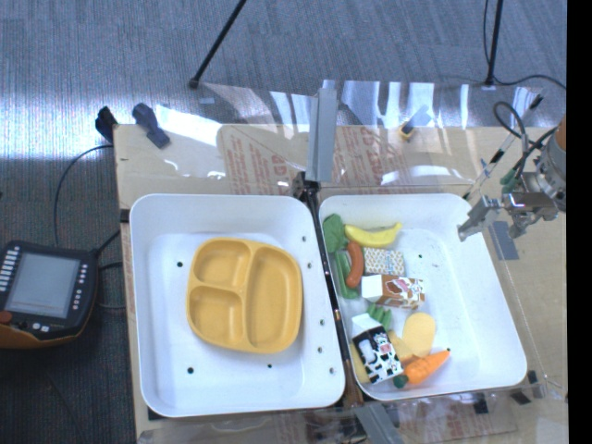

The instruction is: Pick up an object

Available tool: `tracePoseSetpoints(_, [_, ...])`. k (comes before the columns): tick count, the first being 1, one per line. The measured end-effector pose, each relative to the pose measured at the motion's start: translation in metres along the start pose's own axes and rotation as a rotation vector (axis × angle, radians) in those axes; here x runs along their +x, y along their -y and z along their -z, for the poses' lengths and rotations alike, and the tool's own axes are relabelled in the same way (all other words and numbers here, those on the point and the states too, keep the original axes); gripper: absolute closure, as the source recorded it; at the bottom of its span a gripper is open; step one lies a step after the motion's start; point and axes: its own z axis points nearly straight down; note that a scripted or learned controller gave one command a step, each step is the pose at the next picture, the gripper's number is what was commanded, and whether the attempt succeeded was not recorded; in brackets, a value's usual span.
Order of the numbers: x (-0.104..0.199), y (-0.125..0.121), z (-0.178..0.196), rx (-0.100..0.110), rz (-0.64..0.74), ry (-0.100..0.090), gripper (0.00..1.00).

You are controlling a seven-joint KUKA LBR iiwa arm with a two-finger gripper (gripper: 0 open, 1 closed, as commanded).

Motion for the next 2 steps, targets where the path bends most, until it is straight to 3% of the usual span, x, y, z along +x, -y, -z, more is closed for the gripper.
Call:
tracePoseSetpoints(1, [0.019, 0.047, -0.001, -0.001, 0.338, 0.000, 0.00])
tracePoseSetpoints(2, [0.084, -0.017, -0.126, 0.013, 0.267, -0.006, 0.00])
